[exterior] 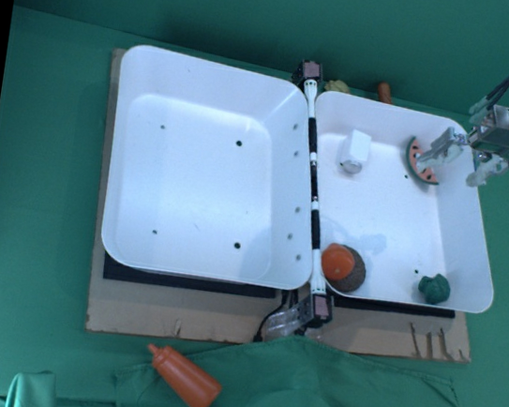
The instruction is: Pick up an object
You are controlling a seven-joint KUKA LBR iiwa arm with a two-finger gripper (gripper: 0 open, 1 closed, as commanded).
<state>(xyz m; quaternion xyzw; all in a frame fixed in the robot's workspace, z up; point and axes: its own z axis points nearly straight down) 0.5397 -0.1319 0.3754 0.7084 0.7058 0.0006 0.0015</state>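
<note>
Arm: reaching in from the right, grey body with the orange band up at the top right corner, wrist hanging over the far right edge of the right bin point(475, 250).

Pincer point(462, 161): fingers spread apart, one near the watermelon slice, the other out by the bin's rim, and nothing between them. Released, hovering.

Watermelon slice point(419, 162): a red crescent with a green rind, lying in the far right part of the right bin, just beside the nearer finger. No grip on it.

White block point(354, 150): small and pale, in the far middle of the right bin, well apart from the pincer.

Orange and brown ball point(343, 267): sitting in the near left corner of the right bin, close against the divider between the bins.

Green lump point(433, 288): dark green, in the near right corner of the right bin.

Left bin point(128, 131): white, shallow, side by side with the right one, a few dark dots on its floor.

Orange bottle point(183, 378): lying on its side off the cardboard, on the green cloth at the front of the worktop point(42, 166).

Far edge: a small orange item point(384, 92) just behind the right bin; too small to say what it is.
</note>
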